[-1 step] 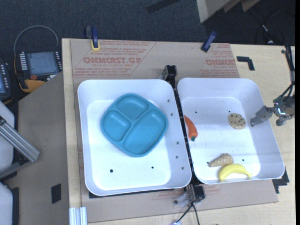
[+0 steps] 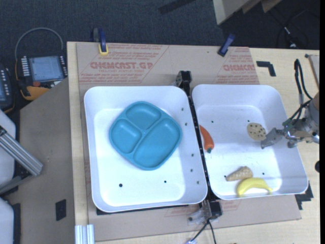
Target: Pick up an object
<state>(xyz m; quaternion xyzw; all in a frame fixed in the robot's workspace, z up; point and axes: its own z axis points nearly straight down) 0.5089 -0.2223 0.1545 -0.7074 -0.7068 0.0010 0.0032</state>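
I have the gripper (image 2: 277, 136) at the 3 o'clock edge of the right bin (image 2: 223, 98), low over the bin floor, and I cannot tell from here how it is set; nothing shows inside it. The nearest candidate is the cookie (image 2: 256, 131), lying flat just beside the gripper, toward 9 o'clock from it. I judge it light, stiff and thin, so it offers little edge to pinch; I would take it across its width, pressing down close to the floor. The banana (image 2: 252, 186) lies at 6 o'clock in the bin, touching or nearly touching the tan cone-shaped piece (image 2: 238, 174). It looks like smooth toy plastic, light and rather slippery; its curved middle is the place to take hold, squarely across the body. The orange carrot (image 2: 206, 139) rests against the bin's 9 o'clock wall, where I think the wall would get in the way of a grasp. The left bin (image 2: 101, 105) holds a blue divided plate (image 2: 145, 135), broad and shallow, poor for a two-finger pinch except at its rim.
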